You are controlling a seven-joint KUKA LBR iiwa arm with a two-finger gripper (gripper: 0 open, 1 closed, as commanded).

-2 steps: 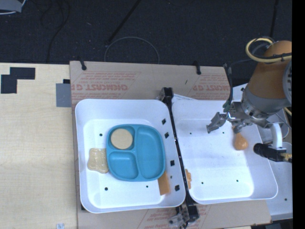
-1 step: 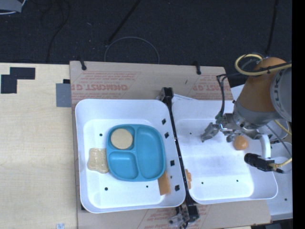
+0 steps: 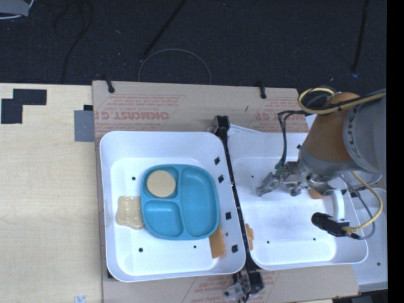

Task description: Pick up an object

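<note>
My gripper [image 3: 281,187] hangs low over the upper left part of the right bin [image 3: 297,251], open, with nothing between its fingers. In the left bin [image 3: 120,156] lies a blue divided plate [image 3: 189,210]. A round tan disc [image 3: 160,183] rests in the plate's upper left compartment. A pale beige piece [image 3: 129,212] lies against the plate's left edge. A flat brown piece [image 3: 216,243] lies at the plate's lower right corner, near the divider. A small orange bit [image 3: 250,235] sits just inside the right bin's left wall.
A black divider rail [image 3: 230,188] runs between the two bins. The arm's grey body and orange band [image 3: 328,137] fill the right bin's upper right. Cardboard [image 3: 164,109] lies under the bins.
</note>
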